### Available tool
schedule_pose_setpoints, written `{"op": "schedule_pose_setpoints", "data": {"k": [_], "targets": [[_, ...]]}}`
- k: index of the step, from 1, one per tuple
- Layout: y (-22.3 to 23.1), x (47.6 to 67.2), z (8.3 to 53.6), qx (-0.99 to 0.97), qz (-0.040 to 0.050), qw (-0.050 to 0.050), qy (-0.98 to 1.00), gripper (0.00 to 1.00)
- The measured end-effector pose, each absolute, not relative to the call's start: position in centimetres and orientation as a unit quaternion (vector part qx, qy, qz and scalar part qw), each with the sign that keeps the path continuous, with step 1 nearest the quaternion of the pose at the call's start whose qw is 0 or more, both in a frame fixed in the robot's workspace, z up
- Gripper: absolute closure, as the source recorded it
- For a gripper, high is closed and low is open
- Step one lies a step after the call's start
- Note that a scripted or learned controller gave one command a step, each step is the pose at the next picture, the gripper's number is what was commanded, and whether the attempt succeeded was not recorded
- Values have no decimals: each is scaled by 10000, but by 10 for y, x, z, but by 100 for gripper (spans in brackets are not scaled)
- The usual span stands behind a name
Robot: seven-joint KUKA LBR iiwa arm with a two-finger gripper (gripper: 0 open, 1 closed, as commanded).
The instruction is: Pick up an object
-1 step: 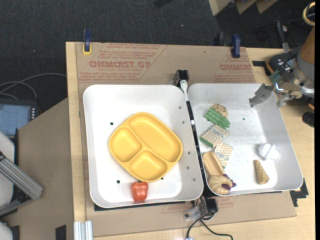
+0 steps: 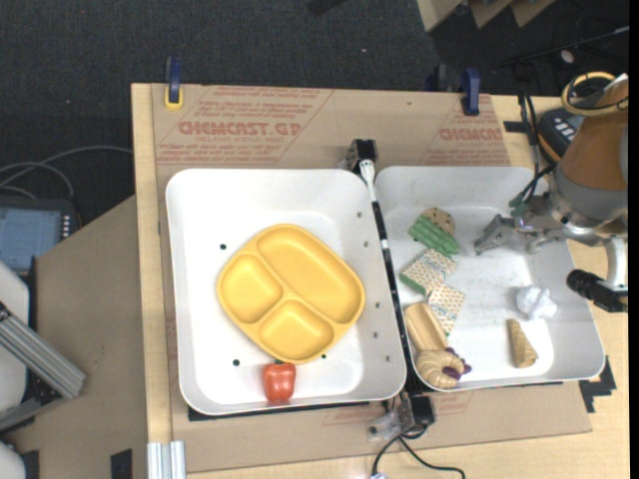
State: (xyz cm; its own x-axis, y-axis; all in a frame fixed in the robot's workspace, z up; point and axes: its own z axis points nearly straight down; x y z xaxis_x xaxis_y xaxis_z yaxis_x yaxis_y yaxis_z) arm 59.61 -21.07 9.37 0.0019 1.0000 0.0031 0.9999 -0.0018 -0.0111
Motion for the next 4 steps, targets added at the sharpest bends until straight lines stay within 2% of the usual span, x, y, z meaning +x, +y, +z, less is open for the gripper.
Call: {"op": "schedule_pose_setpoints", "data": {"k": [1, 2, 3, 4], "targets": [[-159, 670, 85, -7047, -24, -15, -7095, 0], [-89, 667, 85, -7047, -8, 19, -7095, 0], [-95, 622, 85, -7075, 10, 16, -7067, 0], [-95, 624, 96, -7075, -5, -6, -7067, 100]]}}
